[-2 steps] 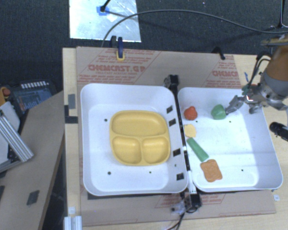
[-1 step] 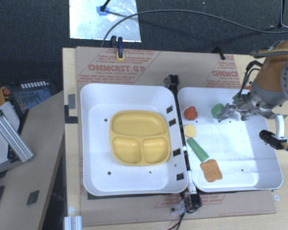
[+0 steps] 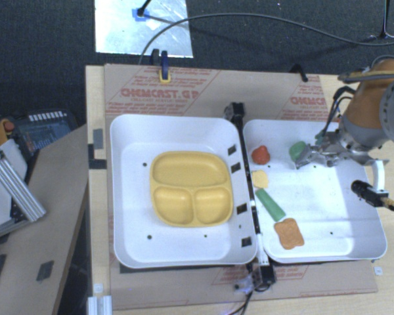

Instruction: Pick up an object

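In the right bin (image 3: 364, 241), the gripper (image 3: 306, 156) sits at the green round piece (image 3: 297, 151) near the bin's back wall; whether it holds it, I cannot tell

Right bin (image 3: 354, 241) — red round piece (image 3: 261, 154), pale yellow piece (image 3: 260, 179), green stick (image 3: 270, 204) lying diagonal, orange toast-shaped slab (image 3: 289, 233), green round piece (image 3: 297, 151) near top.

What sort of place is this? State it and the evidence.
Probably a robotics lab test bench: a robot arm reaching over two white bins, toy-like food pieces and a yellow tray, with loose cables.
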Robot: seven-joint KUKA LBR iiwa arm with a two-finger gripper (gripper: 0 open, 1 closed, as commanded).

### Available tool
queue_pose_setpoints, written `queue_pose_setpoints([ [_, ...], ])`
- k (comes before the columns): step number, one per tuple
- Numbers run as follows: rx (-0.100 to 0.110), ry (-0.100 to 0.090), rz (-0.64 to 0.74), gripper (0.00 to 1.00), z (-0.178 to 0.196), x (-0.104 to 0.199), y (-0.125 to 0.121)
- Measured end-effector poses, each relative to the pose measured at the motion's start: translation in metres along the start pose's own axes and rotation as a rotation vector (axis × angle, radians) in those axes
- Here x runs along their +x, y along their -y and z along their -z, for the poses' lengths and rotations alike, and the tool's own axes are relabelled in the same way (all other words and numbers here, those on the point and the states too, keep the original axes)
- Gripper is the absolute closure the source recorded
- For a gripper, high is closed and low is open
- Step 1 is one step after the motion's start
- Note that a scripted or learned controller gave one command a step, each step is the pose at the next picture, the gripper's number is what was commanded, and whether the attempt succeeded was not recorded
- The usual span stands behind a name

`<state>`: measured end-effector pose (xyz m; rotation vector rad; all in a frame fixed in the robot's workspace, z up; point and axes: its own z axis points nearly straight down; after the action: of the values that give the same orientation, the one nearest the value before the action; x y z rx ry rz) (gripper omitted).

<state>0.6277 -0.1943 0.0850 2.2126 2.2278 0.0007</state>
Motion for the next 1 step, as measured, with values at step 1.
queue_pose_setpoints([
  [1,-0.004,0.001,0.002,1.00,0.0118,-0.0002,-0.0012],
])
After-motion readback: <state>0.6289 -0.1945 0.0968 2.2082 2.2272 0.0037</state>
